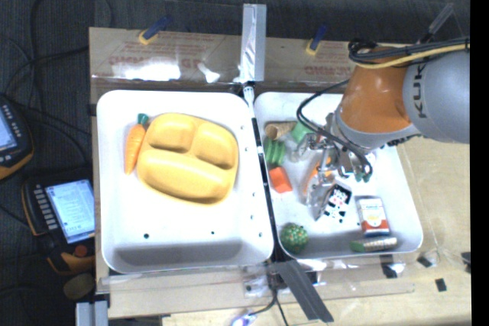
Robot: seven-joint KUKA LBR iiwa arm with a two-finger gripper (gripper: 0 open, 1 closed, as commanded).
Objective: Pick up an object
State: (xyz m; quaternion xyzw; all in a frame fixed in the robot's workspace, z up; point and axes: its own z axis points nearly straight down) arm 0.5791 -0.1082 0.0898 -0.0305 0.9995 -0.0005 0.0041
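The gripper (325, 191) hangs low in the right bin (405, 198), and I cannot tell if it is apart, together, or clamped on something. Taking the gripper as the landmark, a black and white card (336, 202) lies just beside it, toward the front right, flat with its long axis slanted. An orange block (280, 180) is to its left, a bumpy green ball (294, 236) further to the front left. The small orange and white box (372, 214) lies to its right, with the thin tube (374, 243) in front of that.
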